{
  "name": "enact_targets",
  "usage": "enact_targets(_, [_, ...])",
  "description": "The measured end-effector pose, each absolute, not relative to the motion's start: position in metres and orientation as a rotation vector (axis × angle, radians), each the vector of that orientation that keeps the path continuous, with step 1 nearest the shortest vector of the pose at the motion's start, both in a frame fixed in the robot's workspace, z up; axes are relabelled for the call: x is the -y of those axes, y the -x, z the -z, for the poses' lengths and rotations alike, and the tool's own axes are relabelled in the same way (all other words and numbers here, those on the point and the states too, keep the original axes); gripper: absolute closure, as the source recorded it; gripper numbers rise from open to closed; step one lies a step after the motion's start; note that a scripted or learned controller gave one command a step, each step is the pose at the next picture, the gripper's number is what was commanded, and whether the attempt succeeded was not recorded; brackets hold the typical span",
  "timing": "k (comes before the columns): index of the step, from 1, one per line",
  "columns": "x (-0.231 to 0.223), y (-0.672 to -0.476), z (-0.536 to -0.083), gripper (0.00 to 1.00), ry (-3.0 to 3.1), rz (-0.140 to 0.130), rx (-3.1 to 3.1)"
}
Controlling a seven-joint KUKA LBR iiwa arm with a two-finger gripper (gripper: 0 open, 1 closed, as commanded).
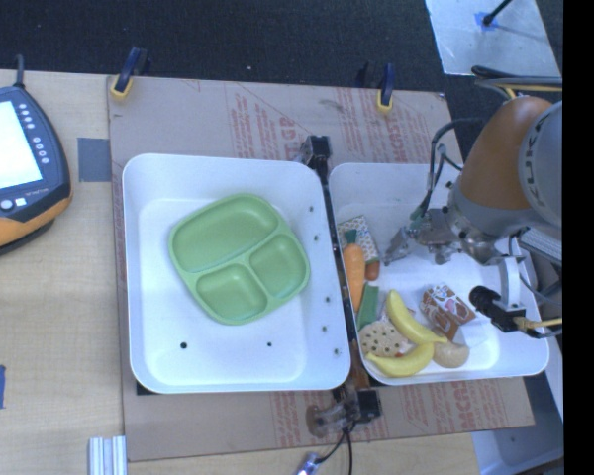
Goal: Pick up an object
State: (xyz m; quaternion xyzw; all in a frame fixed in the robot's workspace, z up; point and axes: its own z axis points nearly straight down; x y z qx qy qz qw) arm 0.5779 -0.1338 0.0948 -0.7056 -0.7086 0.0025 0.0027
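My gripper (417,250) hangs over the back of the right bin (520,364), just right of the carrot. Its two metal fingers stand apart, open, with bare white bin floor between them. An orange carrot (352,270) lies along the bin's left wall. In front of it lie a yellow banana (406,339), a brown waffle-like cracker (379,339), a red and white wrapped snack (446,310) and a beige round piece (452,354). A small patterned packet (357,234) sits behind the carrot and a green piece (368,305) beside it.
The left bin (148,265) holds a green divided plate (240,257). A black divider (329,236) runs between the bins. A pendant with a screen (10,171) lies on the bench at far left. The arm's cables and black bracket (500,310) hang over the right bin's right side.
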Motion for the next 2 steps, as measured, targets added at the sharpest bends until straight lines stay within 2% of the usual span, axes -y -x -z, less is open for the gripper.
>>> enact_targets(1, [0.111,-0.657,-0.163,0.00,2.216,-0.002,2.225])
enact_targets(2, [0.117,-0.576,-0.219,0.00,2.216,-0.003,2.222])
